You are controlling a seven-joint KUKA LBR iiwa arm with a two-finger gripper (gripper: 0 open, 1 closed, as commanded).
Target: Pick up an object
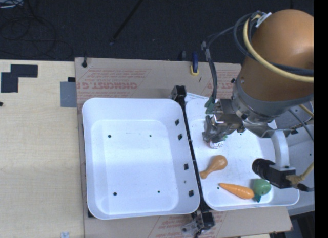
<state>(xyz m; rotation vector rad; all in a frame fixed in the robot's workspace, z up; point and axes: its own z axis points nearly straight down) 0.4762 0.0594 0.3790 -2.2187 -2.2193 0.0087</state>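
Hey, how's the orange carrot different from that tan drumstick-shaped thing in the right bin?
The carrot is bright orange with a green top; the drumstick-shaped toy is plain tan. The carrot tapers to a point, while the drumstick ends in a rounded bulb. The carrot lies nearer the bin's front edge, the drumstick closer to the gripper. Both lie flat in the right bin, apart from each other.

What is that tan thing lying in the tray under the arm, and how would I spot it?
Look at the right bin, the one the arm reaches over. Near its middle, just below the end effector, lies a tan drumstick. Its neighbour, the carrot, is bright orange and tapered, with a green top; the drumstick is paler, with a bulb at one end.
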